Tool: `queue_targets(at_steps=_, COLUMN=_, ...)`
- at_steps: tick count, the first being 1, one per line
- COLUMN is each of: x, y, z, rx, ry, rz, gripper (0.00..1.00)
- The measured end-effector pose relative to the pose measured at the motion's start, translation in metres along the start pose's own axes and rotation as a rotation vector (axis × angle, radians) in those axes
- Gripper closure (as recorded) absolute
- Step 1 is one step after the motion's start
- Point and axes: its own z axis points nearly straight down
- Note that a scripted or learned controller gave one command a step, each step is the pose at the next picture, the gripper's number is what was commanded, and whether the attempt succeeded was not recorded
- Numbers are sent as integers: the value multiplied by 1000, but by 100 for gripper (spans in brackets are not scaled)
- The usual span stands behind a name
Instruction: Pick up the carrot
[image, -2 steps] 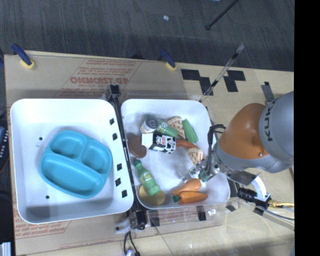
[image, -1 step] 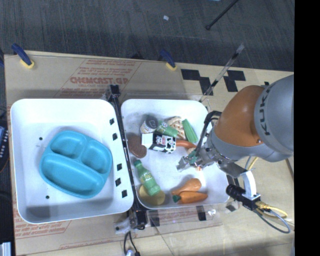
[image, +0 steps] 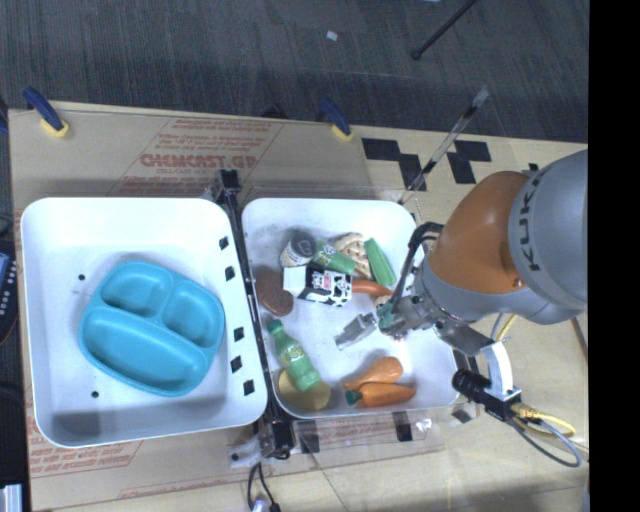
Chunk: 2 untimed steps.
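Lower right of the frame, inside the right bin (image: 262, 222): the carrot (image: 385, 394) lies on its side near the bin's front wall, long axis roughly left-right, green stub pointing left. Just above it, touching or nearly so, sits a paler orange piece (image: 380, 370), rounder, possibly a second toy vegetable; cannot tell which.

Centre right: the gripper (image: 358, 330) hangs over the bin floor, above and a little left of the carrot, apart from it. Nothing between the fingers. Their spread is blurred against the white floor; cannot tell wide or narrow. The arm (image: 500, 250) enters from the right edge, orange band over the bin's right wall.

Clutter further up the bin: a green bottle (image: 296, 360) left of the carrot, a brown disc (image: 273, 292), a black-and-white carton (image: 328, 284), a green pod (image: 379, 260). Left bin (image: 40, 230) carries a blue tray (image: 150, 325).

Handling, by judgement: looks like moulded plastic play food, so light, stiff, smooth-skinned and apt to slip or roll. Tapered, so a grip near the tip would squeeze it out. Best hold is across the thick middle, fingers square to the long axis. The front wall and the orange neighbour leave little room for either finger.
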Motion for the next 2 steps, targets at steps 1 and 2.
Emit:
queue_targets(at_steps=1, x=-43, y=-12, z=58, rx=4, ry=2, rz=-153, gripper=0)
queue_targets(at_steps=2, x=-59, y=-14, z=83, rx=2, ry=3, rz=-376, gripper=0)
